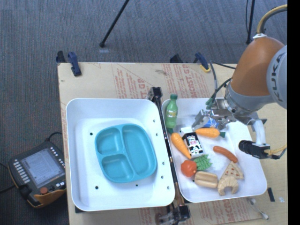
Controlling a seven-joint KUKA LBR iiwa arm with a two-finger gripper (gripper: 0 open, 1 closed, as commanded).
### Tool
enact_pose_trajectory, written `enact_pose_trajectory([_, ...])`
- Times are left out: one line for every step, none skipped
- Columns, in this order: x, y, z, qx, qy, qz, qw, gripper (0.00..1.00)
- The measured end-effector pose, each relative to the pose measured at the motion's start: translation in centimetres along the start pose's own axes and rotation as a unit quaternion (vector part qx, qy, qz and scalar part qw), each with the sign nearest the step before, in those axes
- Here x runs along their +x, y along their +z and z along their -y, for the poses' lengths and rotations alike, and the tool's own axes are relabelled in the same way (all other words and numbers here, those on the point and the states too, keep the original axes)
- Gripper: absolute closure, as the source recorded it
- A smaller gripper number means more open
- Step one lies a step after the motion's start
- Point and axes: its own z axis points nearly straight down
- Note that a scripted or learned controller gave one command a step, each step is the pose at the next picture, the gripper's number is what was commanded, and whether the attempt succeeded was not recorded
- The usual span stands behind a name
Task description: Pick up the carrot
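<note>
Two orange carrots lie in the right bin (255, 184). One carrot (207, 132) lies crosswise with its green top to the right, just below my gripper (209, 122) in the image. The other carrot (180, 145) lies slanted beside a small black-and-white carton (193, 144). My gripper hangs low over the bin's upper middle, open, with its fingers spread on either side above the crosswise carrot. I see nothing held between them. A small blue item shows partly under the gripper.
The right bin also holds a green bottle (171, 110), a red sausage (225, 153), a tomato (188, 168), a green leafy piece (203, 162), a bread roll (206, 178) and a wooden piece (230, 177). The left bin (82, 121) bears a blue divided plate (125, 152).
</note>
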Motion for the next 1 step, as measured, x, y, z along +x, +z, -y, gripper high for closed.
enact_pose_trajectory([-2.61, 11.93, -2.51, 0.001, -0.038, -0.001, 0.9993, 0.00])
